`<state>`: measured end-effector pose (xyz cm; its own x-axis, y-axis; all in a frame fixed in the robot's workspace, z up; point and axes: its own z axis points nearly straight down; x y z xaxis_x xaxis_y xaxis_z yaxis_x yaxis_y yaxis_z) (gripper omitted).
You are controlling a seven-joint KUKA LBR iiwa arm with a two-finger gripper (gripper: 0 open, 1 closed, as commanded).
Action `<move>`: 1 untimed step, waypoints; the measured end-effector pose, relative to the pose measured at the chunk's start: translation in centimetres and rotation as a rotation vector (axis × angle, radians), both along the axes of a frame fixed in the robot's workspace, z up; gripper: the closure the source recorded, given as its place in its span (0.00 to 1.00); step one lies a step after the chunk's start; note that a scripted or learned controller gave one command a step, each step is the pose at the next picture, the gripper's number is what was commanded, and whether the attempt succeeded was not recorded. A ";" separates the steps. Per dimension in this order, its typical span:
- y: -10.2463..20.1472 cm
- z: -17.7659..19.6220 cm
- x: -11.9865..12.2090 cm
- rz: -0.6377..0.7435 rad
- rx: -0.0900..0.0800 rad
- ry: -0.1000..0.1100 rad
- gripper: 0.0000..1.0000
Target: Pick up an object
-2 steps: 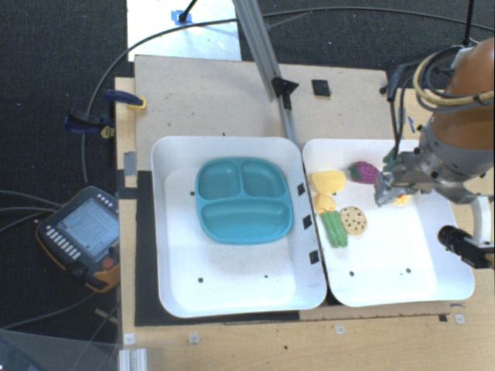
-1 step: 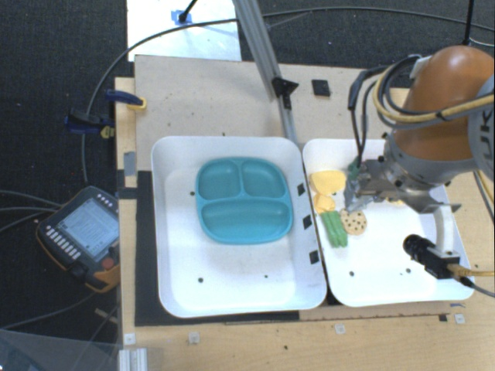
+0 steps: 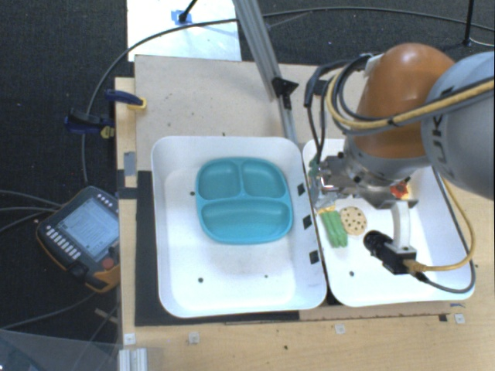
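Found a green ridged toy piece (image 3: 335, 228) lying in the right bin (image 3: 442, 273), hard by its left wall, with a round speckled cookie (image 3: 354, 220) just beside it on the right. Glimpsed something small and red-orange (image 3: 400, 190) farther right, mostly tucked under the wrist. Saw the claw (image 3: 325, 182) low over the bin's far left corner, just beyond the green piece, hidden in large part by the arm (image 3: 402, 107). Could not tell how far open it was, nor made out anything held in it.

Judged the likeliest failure to be a close on nothing: stood off to the far side of both pieces rather than squarely over either. Judged a second risk in how closely the two lay, so that a descent between them could nudge one aside or pinch both badly. Reckoned the flat cookie hard to get under, and the bin wall near enough to catch the claw or wedge the green piece against it. Noted a black fitting (image 3: 387, 251) with a yellow cable trailing low over the bin, apt to sweep things about.

Left aside the left bin (image 3: 232, 280) with its teal divided plate (image 3: 244, 199), and the desk (image 3: 201, 99) beyond.
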<state>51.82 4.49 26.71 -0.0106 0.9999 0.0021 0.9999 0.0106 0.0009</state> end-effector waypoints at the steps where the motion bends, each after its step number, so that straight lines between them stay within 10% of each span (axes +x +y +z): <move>1: 5.7 -2.0 -0.7 0.000 0.000 0.003 1.00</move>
